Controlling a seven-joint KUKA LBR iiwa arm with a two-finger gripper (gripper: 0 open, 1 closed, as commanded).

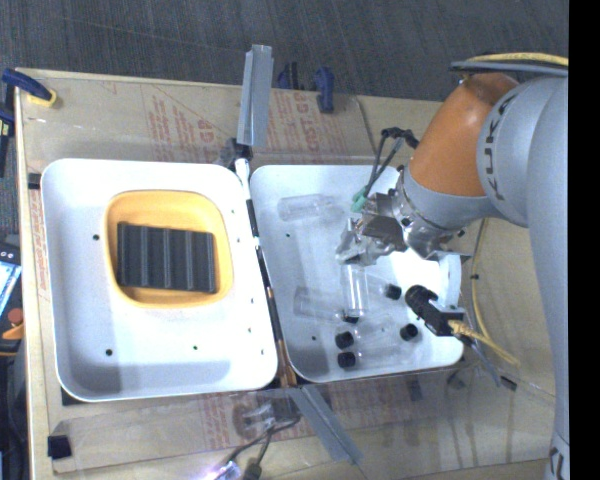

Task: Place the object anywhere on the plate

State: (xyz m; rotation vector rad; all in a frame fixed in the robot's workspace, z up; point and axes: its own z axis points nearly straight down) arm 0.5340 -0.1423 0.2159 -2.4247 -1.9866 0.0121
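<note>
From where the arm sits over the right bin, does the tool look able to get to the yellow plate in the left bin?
Probably yes. The tool hangs over the right white bin, and the yellow plate with the dark ribbed centre lies uncovered in the left white bin; only the low rims between the bins lie along the way.

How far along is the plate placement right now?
Done: nothing on the yellow plate yet beyond the dark ridged block sitting on it in the left bin.
In hand: the gripper is down in the right bin, over clear plastic objects; whether it grips one cannot be told.
Left: secure a grasp, carry it across to the left bin, release on the plate.
</note>
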